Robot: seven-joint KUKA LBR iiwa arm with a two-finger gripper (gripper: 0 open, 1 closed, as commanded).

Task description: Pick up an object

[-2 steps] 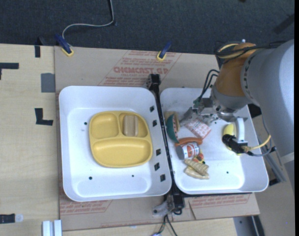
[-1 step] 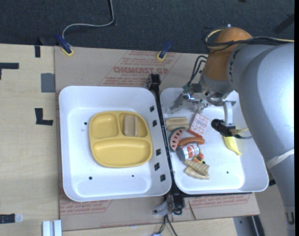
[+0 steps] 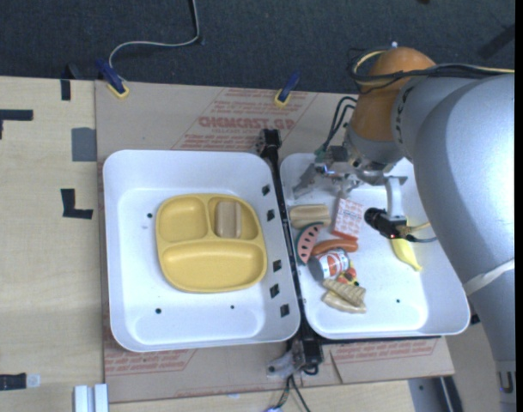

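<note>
My gripper (image 3: 326,175) hangs over the far left part of the right bin (image 3: 433,316), below the arm's orange band. Just in front of it lie a tan bun (image 3: 308,215) and a red and white packet (image 3: 348,217). Nearer the front are a red sausage (image 3: 336,245), a pink curved piece (image 3: 305,242), a small can (image 3: 331,264) and a tan ridged piece (image 3: 344,297). A yellow banana (image 3: 406,252) lies to the right. Nothing can be seen held in the gripper.
The left bin (image 3: 132,316) holds a yellow divided tray (image 3: 205,269) with a brownish item (image 3: 228,220) in its far right compartment. A black divider (image 3: 278,230) runs between the bins. The grey arm covers the right bin's far right side.
</note>
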